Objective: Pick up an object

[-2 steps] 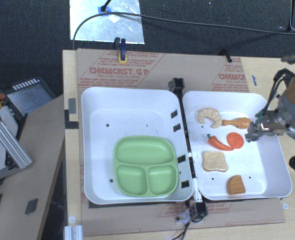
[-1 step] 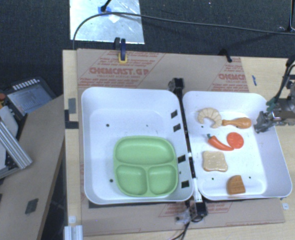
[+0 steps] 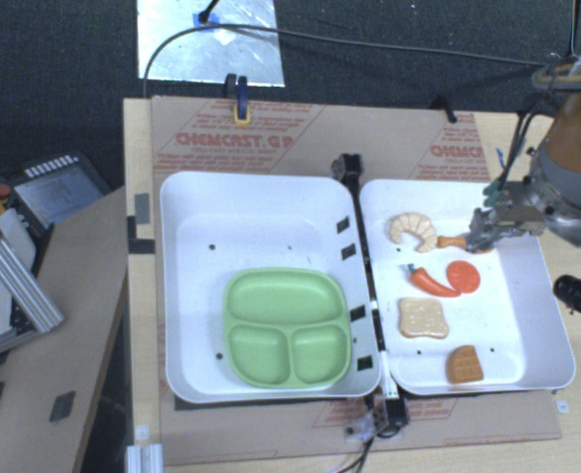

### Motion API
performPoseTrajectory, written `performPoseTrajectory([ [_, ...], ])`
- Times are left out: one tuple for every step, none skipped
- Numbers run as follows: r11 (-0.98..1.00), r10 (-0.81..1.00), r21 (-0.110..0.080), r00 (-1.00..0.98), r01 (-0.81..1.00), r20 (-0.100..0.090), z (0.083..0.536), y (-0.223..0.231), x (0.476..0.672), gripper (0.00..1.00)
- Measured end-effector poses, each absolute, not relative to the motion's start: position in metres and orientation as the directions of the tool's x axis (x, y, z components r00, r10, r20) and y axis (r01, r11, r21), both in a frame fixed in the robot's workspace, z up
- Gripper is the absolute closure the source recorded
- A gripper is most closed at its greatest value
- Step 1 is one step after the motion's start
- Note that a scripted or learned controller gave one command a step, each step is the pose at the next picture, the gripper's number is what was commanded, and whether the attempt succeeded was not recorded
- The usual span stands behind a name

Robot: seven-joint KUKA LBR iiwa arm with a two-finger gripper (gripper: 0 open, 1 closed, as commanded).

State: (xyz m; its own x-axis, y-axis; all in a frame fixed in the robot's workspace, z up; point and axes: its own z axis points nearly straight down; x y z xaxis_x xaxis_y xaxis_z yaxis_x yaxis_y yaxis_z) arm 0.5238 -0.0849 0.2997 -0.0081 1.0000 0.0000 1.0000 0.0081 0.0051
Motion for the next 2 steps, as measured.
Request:
performPoseTrajectory([
  [0.01, 1.0, 0.005, -0.01, 1.0, 0.0, 0.296, -0.034, 0.55, 1.0],
  [0.008, 1.0, 0.004, -0.008, 1.0, 0.0, 0.285, 0.002, 0.571, 1.0],
])
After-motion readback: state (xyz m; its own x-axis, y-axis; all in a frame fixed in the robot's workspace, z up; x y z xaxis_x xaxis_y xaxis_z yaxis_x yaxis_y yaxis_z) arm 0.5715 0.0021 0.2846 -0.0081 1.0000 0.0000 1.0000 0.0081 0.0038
